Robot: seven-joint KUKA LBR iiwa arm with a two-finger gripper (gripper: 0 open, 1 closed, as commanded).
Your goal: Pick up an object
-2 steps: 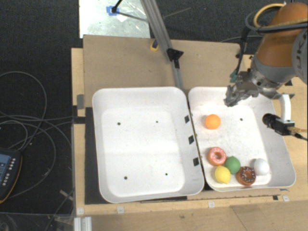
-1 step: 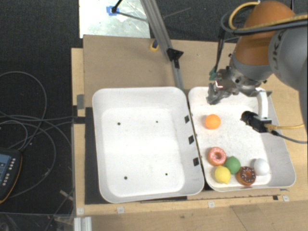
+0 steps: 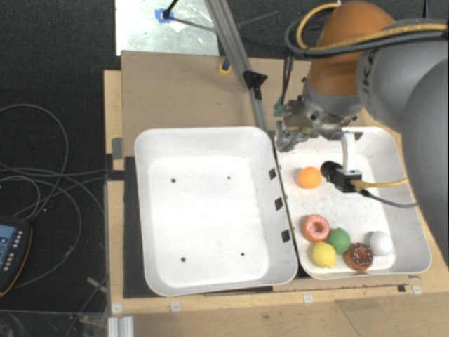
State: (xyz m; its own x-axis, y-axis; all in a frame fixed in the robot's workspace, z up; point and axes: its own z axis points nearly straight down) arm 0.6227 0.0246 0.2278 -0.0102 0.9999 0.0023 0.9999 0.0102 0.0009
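The gripper (image 3: 287, 140) hangs at the right bin's (image 3: 410, 188) upper-left rim — finger state cannot be told. A smooth orange ball (image 3: 309, 177) lies just below; glossy toys cluster lower right.

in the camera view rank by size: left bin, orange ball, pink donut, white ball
1. left bin
2. pink donut
3. orange ball, close to the donut, so unsure
4. white ball
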